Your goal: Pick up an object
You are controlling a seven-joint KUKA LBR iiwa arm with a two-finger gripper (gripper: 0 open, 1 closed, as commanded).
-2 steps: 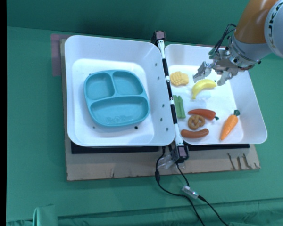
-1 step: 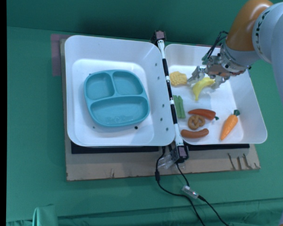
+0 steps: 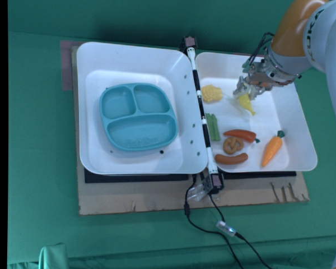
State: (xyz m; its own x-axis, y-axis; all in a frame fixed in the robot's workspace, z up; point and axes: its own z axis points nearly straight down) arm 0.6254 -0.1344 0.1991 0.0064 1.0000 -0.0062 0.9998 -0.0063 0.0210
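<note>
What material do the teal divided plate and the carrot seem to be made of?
Teal divided plate: probably silicone or soft plastic, judging by its matte, even colour and rounded rims.
Carrot: seemingly moulded plastic toy food, with smooth uniform orange and a small green top. Neither can be confirmed by sight.

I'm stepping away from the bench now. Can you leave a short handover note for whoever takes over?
Hand: low over the right bin, at the small yellow piece; whether it grips it cannot be told.
Right bin also holds: corn, green beans, red pepper, pretzel, sausage, carrot.
Left bin: teal divided plate.
Done: no confirmed lift.
Left: secure one object and raise it.
</note>
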